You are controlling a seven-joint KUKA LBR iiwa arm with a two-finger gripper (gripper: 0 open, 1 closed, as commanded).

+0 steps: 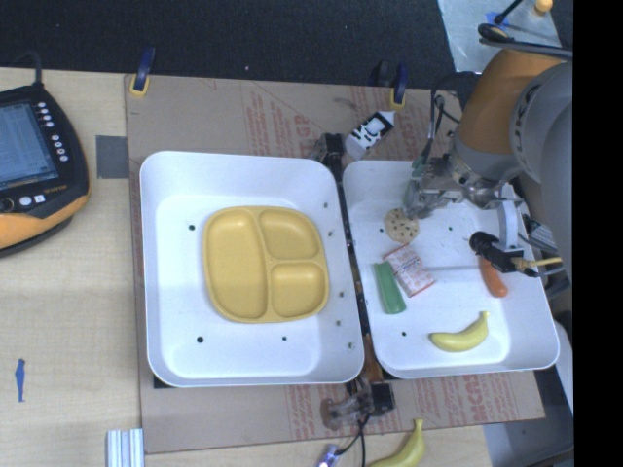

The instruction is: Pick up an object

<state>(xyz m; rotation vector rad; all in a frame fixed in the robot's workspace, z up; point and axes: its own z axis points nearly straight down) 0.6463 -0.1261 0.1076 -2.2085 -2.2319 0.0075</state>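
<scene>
The hand [421, 202], its grip state impossible to tell, is hovering just right of the round cookie [400, 225] in the right bin [516, 353].

Divided tray [265, 264] in left bin [165, 261]; banana [461, 335], perhaps cookie [400, 225], in right bin [526, 343].

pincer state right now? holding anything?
Pincer: low in the right bin, just above the cookie; open or closed cannot be told, and nothing shows in its grasp.

One fixed overhead camera, slanted down on both bins [156, 261], arm [516, 115] from right.
</scene>
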